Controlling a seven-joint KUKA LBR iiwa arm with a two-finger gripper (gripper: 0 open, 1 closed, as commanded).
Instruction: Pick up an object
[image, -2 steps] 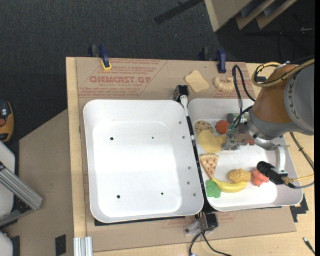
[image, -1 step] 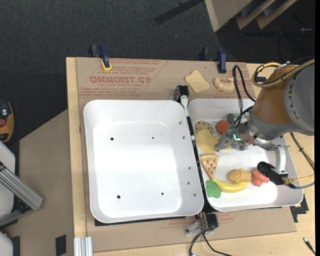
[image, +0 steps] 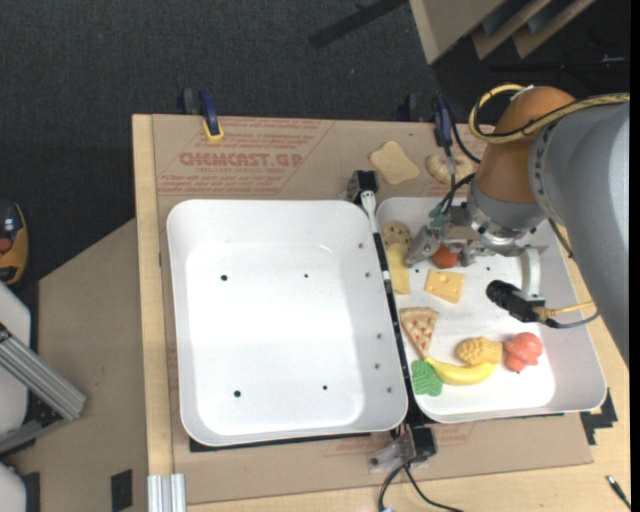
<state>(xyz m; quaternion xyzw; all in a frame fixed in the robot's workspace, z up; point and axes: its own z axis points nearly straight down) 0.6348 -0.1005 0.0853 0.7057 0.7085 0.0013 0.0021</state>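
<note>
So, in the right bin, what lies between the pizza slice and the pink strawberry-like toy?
In the camera view, a small yellow-orange toy sits between the pizza slice and the pink toy, just above the banana.

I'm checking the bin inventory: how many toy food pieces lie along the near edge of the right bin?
4, in a row along the right bin's near edge: green piece, banana, yellow-orange lumpy piece, pink-red piece. Others farther back may be hidden under the arm.

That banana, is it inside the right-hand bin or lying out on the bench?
Inside. The yellow banana lies on the floor of the right bin, near its front edge, beside a green piece.
</note>
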